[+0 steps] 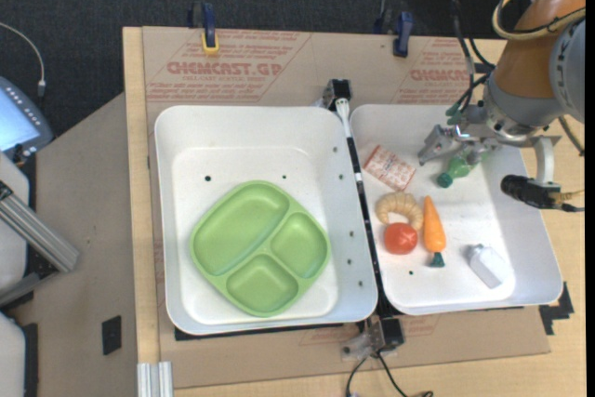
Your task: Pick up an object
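A grey KUKA arm (539, 60) with an orange band reaches in from three o'clock over the right-hand white bin (521, 284) on the cardboard-topped counter (139, 200). Its gripper (450, 147) hangs low at the bin's twelve o'clock side, metal fingers spread apart, with a small green object (456, 172) lying just beside them at five o'clock; whether the fingers touch it cannot be told. A pink-and-white packet (389, 167) lies at the gripper's nine o'clock. Toward six o'clock sit a tan pastry piece (400, 205), a red tomato (401, 239) touching it, an orange carrot (433, 228) and a small grey block (484, 265). The left-hand white bin (177, 153) holds a green divided plate (260, 246).
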Tool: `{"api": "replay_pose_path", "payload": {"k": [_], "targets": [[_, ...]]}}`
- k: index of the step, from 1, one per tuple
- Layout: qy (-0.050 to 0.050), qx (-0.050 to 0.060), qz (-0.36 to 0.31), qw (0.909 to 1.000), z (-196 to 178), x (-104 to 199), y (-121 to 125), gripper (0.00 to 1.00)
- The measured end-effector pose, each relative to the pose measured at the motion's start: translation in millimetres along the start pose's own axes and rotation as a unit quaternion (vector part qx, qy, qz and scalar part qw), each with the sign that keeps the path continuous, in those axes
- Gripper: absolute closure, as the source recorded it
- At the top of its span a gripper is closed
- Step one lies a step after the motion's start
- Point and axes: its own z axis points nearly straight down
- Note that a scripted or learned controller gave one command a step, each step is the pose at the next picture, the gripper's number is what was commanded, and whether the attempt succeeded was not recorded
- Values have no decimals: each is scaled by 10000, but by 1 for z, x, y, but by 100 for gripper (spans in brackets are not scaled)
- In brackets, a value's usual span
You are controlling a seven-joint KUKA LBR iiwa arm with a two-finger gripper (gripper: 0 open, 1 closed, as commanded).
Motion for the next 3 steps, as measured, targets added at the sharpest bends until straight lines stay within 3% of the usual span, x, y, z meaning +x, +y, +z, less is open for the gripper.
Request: {"api": "replay_pose_path", "payload": {"k": [1, 2, 3], "targets": [[-33, -137, -6, 9999, 18, -1, 7, 0], [-47, -137, -8, 9999, 10, -2, 6, 100], [-21, -80, -12, 10000, -51, 7, 8, 100]]}}
